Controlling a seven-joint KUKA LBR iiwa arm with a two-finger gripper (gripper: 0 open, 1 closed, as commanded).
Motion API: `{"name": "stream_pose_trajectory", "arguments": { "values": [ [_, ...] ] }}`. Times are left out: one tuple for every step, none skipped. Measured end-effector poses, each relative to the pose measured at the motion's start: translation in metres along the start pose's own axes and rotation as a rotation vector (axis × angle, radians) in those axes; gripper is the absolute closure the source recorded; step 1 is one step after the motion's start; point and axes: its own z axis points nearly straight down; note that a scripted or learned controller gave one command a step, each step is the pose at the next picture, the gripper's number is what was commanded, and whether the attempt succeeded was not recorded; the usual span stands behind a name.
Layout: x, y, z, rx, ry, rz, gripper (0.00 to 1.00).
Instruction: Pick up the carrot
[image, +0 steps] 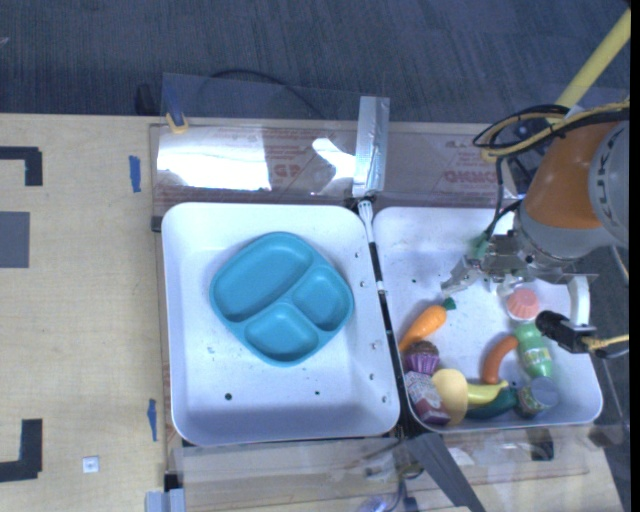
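The carrot (423, 326) is orange with a small green top and lies tilted near the left wall of the right bin (420, 235). My gripper (472, 273) hangs over the upper middle of that bin, up and to the right of the carrot's green end and apart from it. The grey arm with its orange band (563, 190) reaches in from the right. Nothing shows held in the gripper.
A pink round piece (522, 303), a green bottle (533, 351), an orange piece (496, 359), a banana (468, 391) and a purple cupcake (422, 357) crowd the right bin's lower part. A blue divided plate (283, 297) lies in the left bin (190, 380).
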Motion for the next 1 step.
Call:
{"name": "stream_pose_trajectory", "arguments": {
  "values": [
    [0.0953, -0.0194, -0.0627, -0.014, 0.0, 0.006, 0.0]
  ]
}}
